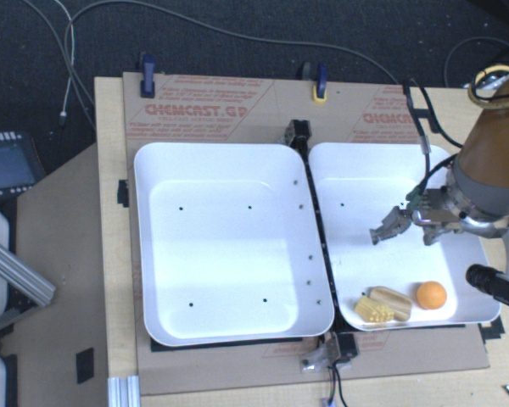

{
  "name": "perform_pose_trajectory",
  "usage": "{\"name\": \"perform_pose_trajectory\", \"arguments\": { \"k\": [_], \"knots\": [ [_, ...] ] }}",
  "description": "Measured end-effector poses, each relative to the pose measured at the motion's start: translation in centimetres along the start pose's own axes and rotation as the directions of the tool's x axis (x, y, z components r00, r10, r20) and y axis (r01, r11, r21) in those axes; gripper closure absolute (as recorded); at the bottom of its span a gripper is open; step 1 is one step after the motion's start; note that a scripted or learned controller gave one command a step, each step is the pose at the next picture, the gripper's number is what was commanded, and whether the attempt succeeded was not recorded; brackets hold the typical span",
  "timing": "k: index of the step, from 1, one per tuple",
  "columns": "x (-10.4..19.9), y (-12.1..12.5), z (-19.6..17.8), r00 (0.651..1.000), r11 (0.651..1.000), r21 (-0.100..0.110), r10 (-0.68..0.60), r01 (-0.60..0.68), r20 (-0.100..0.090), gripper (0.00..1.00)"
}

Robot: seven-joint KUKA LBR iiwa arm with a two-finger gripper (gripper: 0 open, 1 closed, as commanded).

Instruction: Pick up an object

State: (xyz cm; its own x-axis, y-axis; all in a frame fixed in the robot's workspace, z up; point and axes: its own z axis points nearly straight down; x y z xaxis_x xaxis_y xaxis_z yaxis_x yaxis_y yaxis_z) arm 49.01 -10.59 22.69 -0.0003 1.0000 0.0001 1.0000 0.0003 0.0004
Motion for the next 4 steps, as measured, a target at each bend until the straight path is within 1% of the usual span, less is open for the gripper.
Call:
{"name": "perform_pose_trajectory", "arguments": {
  "k": [1, 2, 3, 4],
  "knots": [
    [0.3, 3.4, 4.1, 1.000, 1.000, 0.003, -0.001, 0.001, 0.000, 0.00],
    [0.7, 5.8, 9.1, 1.000, 1.000, 0.004, 0.000, 0.000, 0.000, 0.00],
    [2.3, 10.6, 6.9, 1.000, 1.000, -0.003, -0.002, 0.002, 0.000, 0.00],
    [1.3, 11.7, 10.7, 1.000, 1.000, 0.003, 0.001, -0.001, 0.000, 0.00]
  ]
}}
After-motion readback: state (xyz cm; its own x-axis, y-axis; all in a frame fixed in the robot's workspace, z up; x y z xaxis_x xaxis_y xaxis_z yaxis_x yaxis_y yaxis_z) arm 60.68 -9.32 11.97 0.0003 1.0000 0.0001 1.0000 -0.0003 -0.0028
